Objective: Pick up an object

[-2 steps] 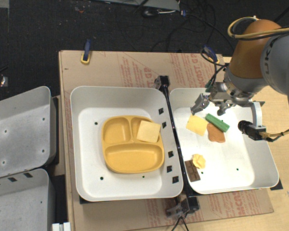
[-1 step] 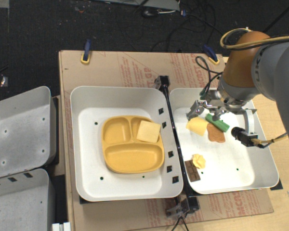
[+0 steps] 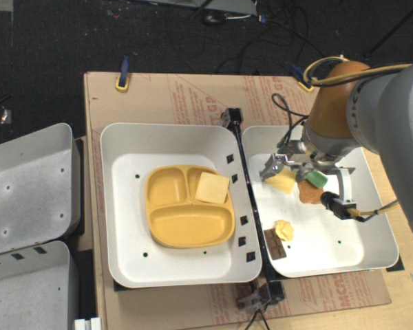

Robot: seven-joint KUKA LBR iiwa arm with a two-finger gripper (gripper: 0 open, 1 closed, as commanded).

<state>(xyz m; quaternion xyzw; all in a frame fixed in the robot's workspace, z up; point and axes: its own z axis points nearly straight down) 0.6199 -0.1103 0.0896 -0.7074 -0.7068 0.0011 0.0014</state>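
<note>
**Pincer low over crowded right bin**

Hovering at right of frame: pincer (image 3: 299, 170), low among a pale yellow piece (image 3: 282, 183), a green piece (image 3: 317, 179) and an orange-brown lump (image 3: 310, 192). Open or closed: cannot tell. Likely to miss or nudge a neighbour, given such tight clustering. Lower down, a small yellow scrap (image 3: 283, 229) and a brown block (image 3: 274, 243). In left bin (image 3: 117, 184), a yellow tray (image 3: 190, 207). Cardboard-topped worktop (image 3: 172, 95), dark floor (image 3: 55, 33) with cables.

Gripper (image 3: 287, 171) low, arm from right
</note>
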